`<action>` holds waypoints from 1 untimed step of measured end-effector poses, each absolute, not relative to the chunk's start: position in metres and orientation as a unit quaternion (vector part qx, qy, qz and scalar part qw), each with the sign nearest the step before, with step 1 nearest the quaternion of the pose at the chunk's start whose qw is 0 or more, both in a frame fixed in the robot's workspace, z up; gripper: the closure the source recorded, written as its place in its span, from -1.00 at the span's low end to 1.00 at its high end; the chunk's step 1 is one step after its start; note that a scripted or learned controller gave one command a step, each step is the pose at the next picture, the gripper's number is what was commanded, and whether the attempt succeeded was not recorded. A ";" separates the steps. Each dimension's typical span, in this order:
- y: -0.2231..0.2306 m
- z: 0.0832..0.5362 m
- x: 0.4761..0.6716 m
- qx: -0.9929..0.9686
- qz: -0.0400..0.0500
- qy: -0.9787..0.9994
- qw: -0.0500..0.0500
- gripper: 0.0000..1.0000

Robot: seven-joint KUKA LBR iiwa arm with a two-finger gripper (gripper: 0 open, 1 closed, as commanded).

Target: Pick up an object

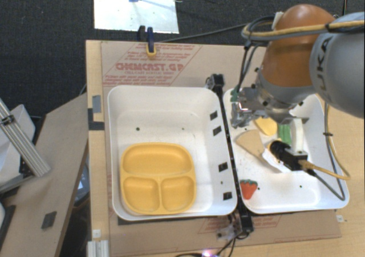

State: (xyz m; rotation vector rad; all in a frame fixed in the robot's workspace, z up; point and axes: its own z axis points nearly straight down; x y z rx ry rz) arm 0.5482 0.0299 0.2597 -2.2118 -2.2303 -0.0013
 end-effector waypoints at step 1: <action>0.077 0.240 0.542 -0.704 0.000 -0.710 0.000 1.00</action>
